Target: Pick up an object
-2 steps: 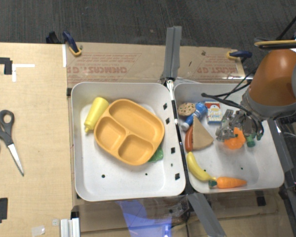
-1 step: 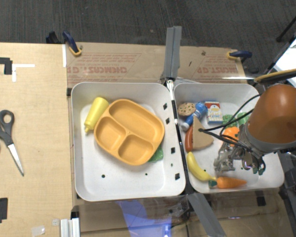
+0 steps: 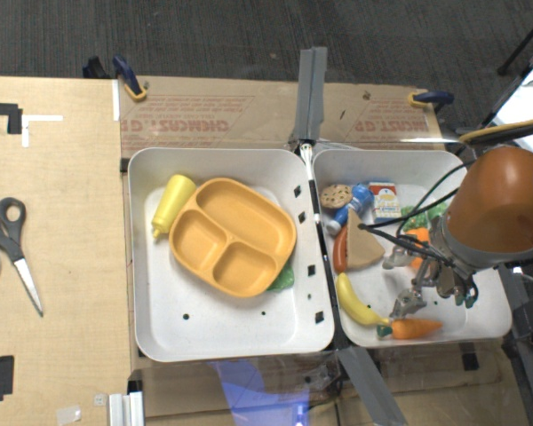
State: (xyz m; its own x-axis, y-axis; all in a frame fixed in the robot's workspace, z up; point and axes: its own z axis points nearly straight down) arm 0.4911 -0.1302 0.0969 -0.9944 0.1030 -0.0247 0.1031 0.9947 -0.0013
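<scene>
The right bin [image 3: 480,322] holds several toy foods: a banana [image 3: 354,300] at its front left, a carrot [image 3: 412,328] at the front, a tan bread slice [image 3: 364,248], a red sausage [image 3: 340,252], a cookie [image 3: 335,195], a blue item [image 3: 362,201] and a small white and red box [image 3: 385,199]. My gripper [image 3: 416,293] hangs low over the front middle of this bin, just above the carrot and right of the banana. The orange wrist band [image 3: 502,202] and cables cover the bin's right part. Nothing is visibly held.
The left bin [image 3: 151,327] carries an orange divided plate [image 3: 231,235], a yellow bottle [image 3: 171,204] beside it and a green item [image 3: 284,279] peeking from under the plate. Scissors [image 3: 13,247] lie on the bench at far left. A grey divider [image 3: 309,96] stands behind the bins.
</scene>
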